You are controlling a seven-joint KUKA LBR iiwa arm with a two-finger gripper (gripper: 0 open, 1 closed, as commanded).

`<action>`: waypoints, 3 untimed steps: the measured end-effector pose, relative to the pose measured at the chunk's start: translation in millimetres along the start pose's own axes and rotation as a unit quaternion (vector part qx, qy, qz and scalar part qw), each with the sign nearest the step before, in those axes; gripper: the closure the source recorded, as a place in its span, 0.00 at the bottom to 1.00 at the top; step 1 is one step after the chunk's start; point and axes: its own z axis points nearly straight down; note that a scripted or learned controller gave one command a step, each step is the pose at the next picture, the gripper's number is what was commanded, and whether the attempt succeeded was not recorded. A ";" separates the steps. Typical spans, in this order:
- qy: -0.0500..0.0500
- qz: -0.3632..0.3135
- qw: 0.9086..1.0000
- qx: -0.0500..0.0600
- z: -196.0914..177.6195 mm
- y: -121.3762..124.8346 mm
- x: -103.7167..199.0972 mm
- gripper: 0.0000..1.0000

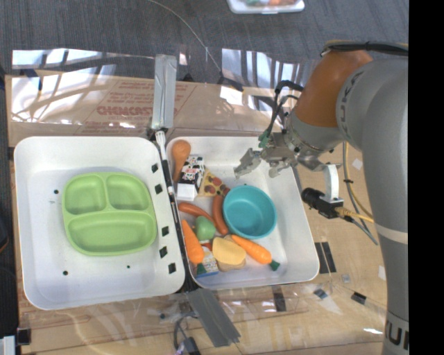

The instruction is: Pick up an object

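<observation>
Counter (104, 111) is tan cardboard-like sheeting with faint red printing, glare streaks across its far side, dark tape strips near the front edge; dark ribbed floor or matting beyond it at the top; a small white tray (266, 5) with bits on it at the top edge. Two white bins side by side; left bin (35, 208) holds a green divided plate (109, 212), lying flat; right bin (298, 236) is crowded: teal bowl (250, 211) upright near the middle, orange carrot (252, 250) just in front of it, second carrot (192, 243) along the left wall, red sausage (220, 214) touching the bowl's left side, yellow wedge (229, 254), green piece (205, 228), pizza slice (210, 184), cow-print carton (193, 169), brown drumstick-like piece (180, 151) at the far left corner. Grey arm (378, 139) with orange band comes in from right; hand (265, 165) hangs over the far part of the right bin, just behind the bowl, fingers apart, nothing between them.
</observation>
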 end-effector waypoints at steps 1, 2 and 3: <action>0.000 0.042 0.999 0.001 22.9 -62.7 -10.2 0.00; 0.001 0.114 0.993 0.001 25.4 -61.9 22.0 0.00; 0.002 0.391 0.921 -0.004 101.0 -5.8 22.0 0.00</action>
